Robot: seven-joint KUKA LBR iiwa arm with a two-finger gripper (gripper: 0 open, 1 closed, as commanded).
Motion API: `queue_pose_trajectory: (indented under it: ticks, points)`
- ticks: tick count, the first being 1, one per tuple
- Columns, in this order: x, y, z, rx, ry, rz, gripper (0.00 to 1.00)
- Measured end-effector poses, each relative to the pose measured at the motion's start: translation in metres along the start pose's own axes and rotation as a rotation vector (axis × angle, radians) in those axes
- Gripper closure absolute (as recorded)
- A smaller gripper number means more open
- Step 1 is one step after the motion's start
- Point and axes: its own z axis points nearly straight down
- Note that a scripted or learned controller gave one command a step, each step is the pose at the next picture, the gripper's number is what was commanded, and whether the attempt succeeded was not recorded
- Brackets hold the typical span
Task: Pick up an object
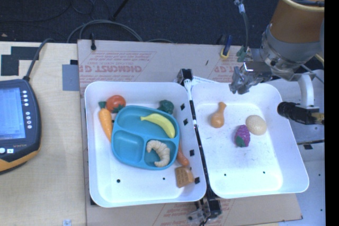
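Far left on the bench: teach pendant [13,119], not in play.

Left bin [95,177] is crowded: tomato [115,101] and carrot [106,123] at its upper left, blue divided plate [123,146] holding a banana [160,123] and a shrimp-like piece [160,151], a green item [166,106] just above the plate, a brown block [184,177] near the bottom right corner. Tight spacing, poor pick zone.

Right bin [265,180] is the better bet: drumstick [218,116] towards its upper left, purple grapes [242,135] in the middle, beige egg-like piece [256,125] touching or just beside the grapes.

Gripper [242,83] hangs over the right bin's top edge, above and right of the drumstick, nothing between its fingers. Whether they're spread or closed I can't tell, too dark and small.

My call: go for the drumstick, nearest and standing apart from its neighbours. Align the fingers across the thin shank, centre over it before descending, and keep off the bin wall. Skip egg and grapes, since closing on one could nudge the other
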Motion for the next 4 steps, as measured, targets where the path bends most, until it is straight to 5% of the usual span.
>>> queue_pose_trajectory:
  ticks: [1,2,3,4]
  points:
    - [0.079,-0.060,0.021,0.015,0.002,-0.005,1.00]
    - [0.031,0.005,0.132,0.012,-0.001,0.002,1.00]
    - [-0.054,-0.019,0.225,0.017,0.000,0.006,1.00]
    - [0.001,0.028,0.124,-0.001,0.001,-0.007,1.00]
